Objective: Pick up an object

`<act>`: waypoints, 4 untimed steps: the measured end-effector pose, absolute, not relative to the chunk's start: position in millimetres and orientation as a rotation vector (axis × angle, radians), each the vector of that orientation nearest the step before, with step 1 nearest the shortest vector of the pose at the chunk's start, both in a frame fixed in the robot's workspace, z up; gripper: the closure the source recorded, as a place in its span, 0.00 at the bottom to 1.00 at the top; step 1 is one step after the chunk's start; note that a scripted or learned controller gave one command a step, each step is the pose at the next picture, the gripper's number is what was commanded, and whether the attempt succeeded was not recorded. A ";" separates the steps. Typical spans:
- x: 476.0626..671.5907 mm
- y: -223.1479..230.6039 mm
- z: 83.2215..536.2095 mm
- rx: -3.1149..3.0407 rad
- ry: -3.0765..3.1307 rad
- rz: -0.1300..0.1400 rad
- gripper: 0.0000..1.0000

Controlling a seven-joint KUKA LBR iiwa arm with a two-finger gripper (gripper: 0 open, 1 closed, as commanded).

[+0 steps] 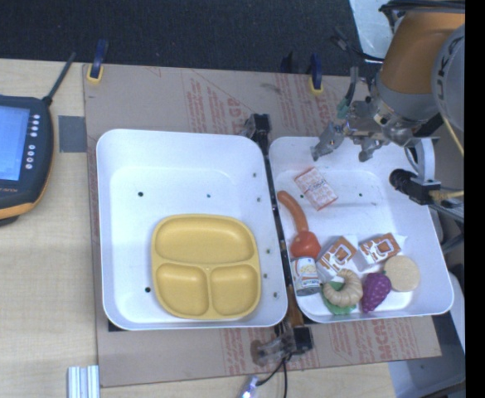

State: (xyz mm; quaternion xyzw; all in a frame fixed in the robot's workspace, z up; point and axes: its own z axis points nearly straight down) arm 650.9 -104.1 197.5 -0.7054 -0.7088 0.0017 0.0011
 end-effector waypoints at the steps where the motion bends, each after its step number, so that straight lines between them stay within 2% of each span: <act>1: 569.8 -102.4 119.3 -2.212 -2.224 0.009 0.00; 2: 586.6 -94.5 102.7 -2.214 -2.227 0.005 0.00; 4: 591.8 -93.7 92.0 -2.215 -2.227 0.004 0.00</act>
